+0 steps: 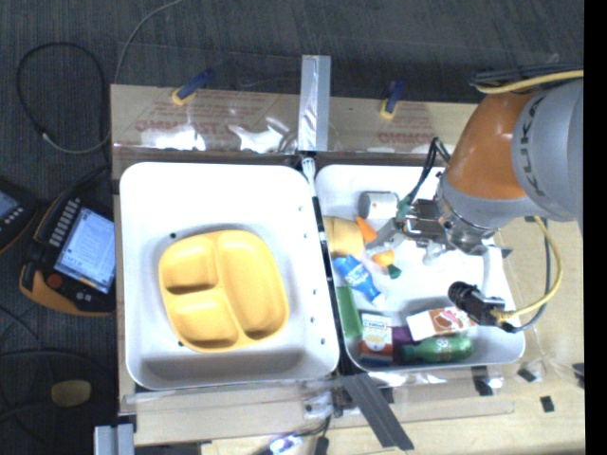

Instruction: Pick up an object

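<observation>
- Orange-banded arm (493,150) reaches into the right bin (512,344); its gripper (417,224) sits among clutter, grip state impossible to tell.
- Nearest object, an orange piece (367,231), lies just left of the gripper, long axis slanting down-right.
- Yellow tray (222,286) occupies the left bin (152,188).

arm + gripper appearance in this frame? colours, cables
Arm: grey shell with a wide orange band above the wrist. The gripper is metallic grey and black. A yellow cable loops off the wrist's right side to a black fitting; more yellow cable lies over the arm's top.
</observation>
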`<action>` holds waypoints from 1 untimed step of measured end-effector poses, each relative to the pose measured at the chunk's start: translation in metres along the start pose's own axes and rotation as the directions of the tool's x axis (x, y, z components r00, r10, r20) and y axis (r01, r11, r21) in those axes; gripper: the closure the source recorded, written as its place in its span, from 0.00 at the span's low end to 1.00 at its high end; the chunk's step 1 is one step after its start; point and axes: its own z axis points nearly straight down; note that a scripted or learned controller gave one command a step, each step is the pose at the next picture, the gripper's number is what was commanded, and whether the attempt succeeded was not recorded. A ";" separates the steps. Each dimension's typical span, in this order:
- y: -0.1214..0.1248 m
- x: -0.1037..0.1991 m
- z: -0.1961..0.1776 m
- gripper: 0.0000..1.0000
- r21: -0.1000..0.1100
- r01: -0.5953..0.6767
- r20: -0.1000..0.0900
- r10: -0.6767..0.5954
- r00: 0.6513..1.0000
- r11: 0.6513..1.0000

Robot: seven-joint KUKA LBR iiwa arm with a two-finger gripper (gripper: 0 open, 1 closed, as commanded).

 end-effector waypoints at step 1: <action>0.050 -0.011 0.092 0.00 -0.012 0.144 0.003 -0.144 0.990 0.990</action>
